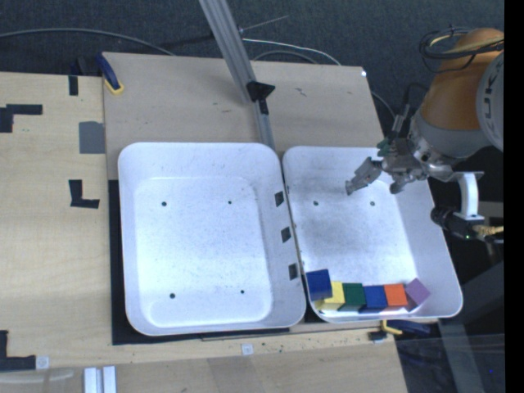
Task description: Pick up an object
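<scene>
1. Gripper (378, 177) hangs at the upper right of the right bin (352, 228), fingers spread apart, nothing between them.
2. Blocks sit in a row against that bin's lower rim, lower right of frame: blue block (318, 283), yellow block (333, 295), green block (353, 294), second blue block (375, 296), orange block (395, 295), purple block (416, 291). Probably slid there down the bin's curved wall.
3. Blocks lie well below the gripper, well apart from it.
4. Left bin (196, 236) holds no blocks.
5. Pick not yet started, judging by the empty gripper.
</scene>
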Tool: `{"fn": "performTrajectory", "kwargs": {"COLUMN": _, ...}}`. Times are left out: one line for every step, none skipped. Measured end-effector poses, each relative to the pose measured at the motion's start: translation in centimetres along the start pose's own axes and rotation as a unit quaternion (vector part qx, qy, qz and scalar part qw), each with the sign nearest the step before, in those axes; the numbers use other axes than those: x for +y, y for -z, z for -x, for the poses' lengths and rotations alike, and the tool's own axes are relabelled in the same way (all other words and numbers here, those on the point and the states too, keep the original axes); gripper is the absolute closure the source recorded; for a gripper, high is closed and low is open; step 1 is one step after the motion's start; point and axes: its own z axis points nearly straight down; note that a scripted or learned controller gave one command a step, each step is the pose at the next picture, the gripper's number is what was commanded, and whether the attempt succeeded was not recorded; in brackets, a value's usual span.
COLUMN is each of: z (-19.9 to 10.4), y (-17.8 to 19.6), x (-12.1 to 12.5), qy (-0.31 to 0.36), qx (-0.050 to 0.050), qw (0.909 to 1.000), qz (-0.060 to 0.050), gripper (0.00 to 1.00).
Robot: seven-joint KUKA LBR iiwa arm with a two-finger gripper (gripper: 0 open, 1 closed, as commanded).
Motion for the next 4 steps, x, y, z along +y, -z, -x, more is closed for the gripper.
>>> {"fn": "performTrajectory", "kwargs": {"z": 4.8, "y": -1.2, "x": -1.8, "qy": -0.002, "qx": -0.001, "qw": 1.0000, "qz": -0.001, "gripper": 0.00}}
{"fn": "performTrajectory", "kwargs": {"z": 4.4, "y": -0.2, "x": -1.7, "qy": 0.000, "qx": 0.000, "qw": 1.0000, "qz": 0.000, "gripper": 1.00}}
{"fn": "performTrajectory", "kwargs": {"z": 1.0, "y": -0.9, "x": -0.1, "qy": 0.001, "qx": 0.000, "qw": 1.0000, "qz": 0.000, "gripper": 1.00}}
{"fn": "performTrajectory", "kwargs": {"z": 1.2, "y": -0.8, "x": -0.2, "qy": 0.000, "qx": 0.000, "qw": 1.0000, "qz": 0.000, "gripper": 0.00}}
